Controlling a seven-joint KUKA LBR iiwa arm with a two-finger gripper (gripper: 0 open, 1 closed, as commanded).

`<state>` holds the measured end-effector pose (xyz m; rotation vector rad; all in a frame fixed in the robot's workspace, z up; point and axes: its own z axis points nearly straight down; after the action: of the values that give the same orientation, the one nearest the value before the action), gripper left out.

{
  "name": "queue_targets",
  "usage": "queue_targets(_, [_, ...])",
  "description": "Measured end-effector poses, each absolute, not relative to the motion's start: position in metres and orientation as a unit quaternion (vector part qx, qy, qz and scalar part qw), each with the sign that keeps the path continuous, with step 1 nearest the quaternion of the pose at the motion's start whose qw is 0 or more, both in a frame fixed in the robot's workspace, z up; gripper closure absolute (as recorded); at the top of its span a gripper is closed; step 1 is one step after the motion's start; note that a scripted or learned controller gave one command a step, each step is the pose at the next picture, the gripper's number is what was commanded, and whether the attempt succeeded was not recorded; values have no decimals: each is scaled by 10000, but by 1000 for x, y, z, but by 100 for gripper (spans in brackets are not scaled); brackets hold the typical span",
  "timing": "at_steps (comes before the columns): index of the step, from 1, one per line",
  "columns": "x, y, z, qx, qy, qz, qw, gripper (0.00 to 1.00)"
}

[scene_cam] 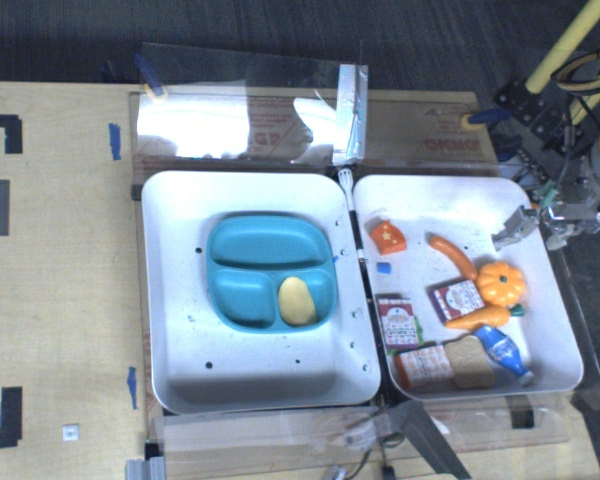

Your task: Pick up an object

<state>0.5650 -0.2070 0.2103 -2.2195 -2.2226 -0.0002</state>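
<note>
The gripper (525, 223) pokes in at the right edge, over the right bin (565, 368); its opening can't be told. Lower right sits one round ribbed pumpkin (501, 282) — beside it one carrot (454, 253) and three flat packets. One smooth yellow lemon (297, 300) lies in the blue tray (250, 268), left bin (170, 298).

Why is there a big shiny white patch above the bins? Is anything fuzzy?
In the camera view, light bounces off the clear plastic sheet behind the left bin, washing it out white. The gripper at the right bin's edge looks slightly blurred, while the blue tray looks sharper.
</note>
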Motion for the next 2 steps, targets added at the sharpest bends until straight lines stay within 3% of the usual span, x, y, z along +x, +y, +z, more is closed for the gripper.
queue_targets(1, [582, -210, 99, -7082, -7059, -75, 10, 0])
queue_targets(2, [577, -207, 89, -6709, -7415, -56, 7, 0])
